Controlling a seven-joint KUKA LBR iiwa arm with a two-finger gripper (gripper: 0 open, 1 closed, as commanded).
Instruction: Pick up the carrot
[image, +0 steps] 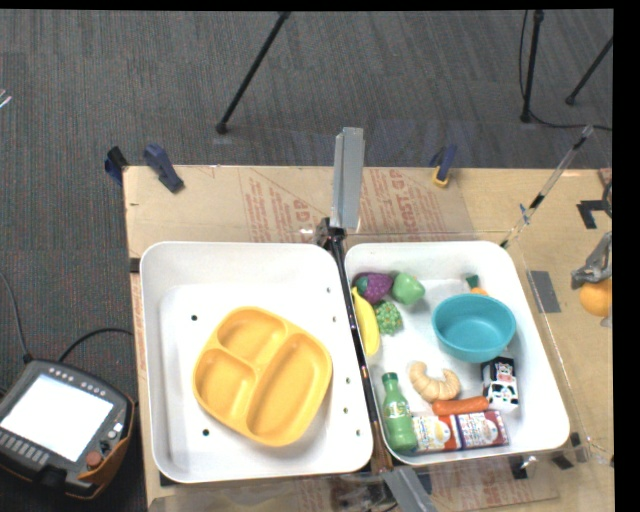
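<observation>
The carrot (461, 405) lies at five o'clock in the right bin (545, 330), wedged between croissant (436, 381), milk carton (500, 384) and juice pouch (480, 430); a pinch may catch these neighbours; the hand (597, 268) at the right edge, state untellable.

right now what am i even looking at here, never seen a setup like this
One camera fixed above a bench looks down at a slant on two shallow white bins. The left bin holds a yellow divided plate. The right bin holds toy food: the carrot, a teal bowl, a croissant, a green bottle, a banana and other pieces. The machine is a robot arm reaching in at the right edge; its job is to pick up the carrot, which lies untouched in the bin.
</observation>
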